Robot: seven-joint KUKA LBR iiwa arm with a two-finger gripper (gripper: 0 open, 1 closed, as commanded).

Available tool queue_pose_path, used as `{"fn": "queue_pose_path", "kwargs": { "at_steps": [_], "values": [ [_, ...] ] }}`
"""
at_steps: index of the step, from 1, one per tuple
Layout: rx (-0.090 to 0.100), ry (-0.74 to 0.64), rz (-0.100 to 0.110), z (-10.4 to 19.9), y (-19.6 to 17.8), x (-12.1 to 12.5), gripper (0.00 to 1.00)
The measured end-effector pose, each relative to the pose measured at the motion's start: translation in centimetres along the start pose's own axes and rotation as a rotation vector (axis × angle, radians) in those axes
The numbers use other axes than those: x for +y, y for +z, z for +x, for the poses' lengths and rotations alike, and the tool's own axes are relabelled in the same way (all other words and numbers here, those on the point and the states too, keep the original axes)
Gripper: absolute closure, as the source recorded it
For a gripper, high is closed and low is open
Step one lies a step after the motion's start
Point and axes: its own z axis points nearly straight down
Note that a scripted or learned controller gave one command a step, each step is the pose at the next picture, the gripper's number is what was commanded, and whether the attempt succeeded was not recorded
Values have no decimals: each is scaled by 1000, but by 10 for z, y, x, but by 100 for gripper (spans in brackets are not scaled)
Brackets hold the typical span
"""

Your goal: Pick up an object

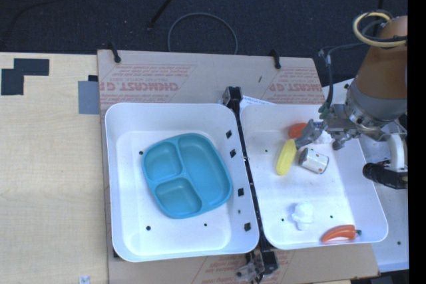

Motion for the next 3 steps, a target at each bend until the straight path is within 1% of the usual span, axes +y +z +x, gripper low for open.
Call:
{"fn": "queue_pose_path", "kwargs": {
  "at_steps": [1,2,3],
  "values": [
    [-2,-2,-13,0,-7,3,0],
    [-1,-2,-8,1,36,4,0],
    [-1,-1,-7,1,91,15,0]
  ]
}}
